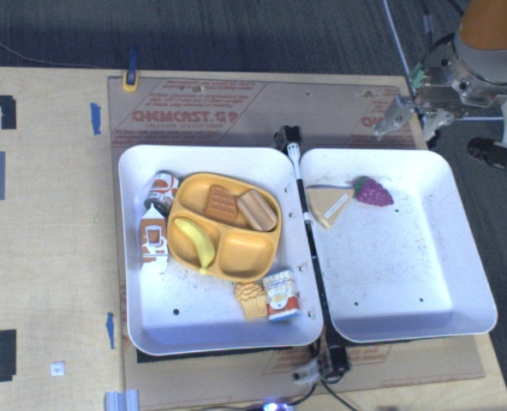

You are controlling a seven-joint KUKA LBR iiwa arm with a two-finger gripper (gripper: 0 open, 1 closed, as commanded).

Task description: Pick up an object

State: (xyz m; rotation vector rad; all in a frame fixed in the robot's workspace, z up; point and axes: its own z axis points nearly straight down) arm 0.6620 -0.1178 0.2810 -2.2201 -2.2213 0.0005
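Up top-right, hand (405,114) above grape bunch (372,192).

Arm (492,24) cut off by top and right edges; gripper (408,114) small and blurred. Can (160,192) and carton (153,238) partly hidden under yellow tray (225,227) rim. Small packet (281,295) label too small to read, possibly a drink box.

A mustard-yellow three-part plastic plate (255,255) carries a yellow toy banana (198,243), a brown ridged cracker (220,204) and a pinkish-tan bread slice (257,210). The shallow white right-hand bin (425,311) holds a purple bunch of toy grapes (373,192) and a pale cream wedge (326,205). The flat brown cardboard sheet (193,110) bears red lettering.
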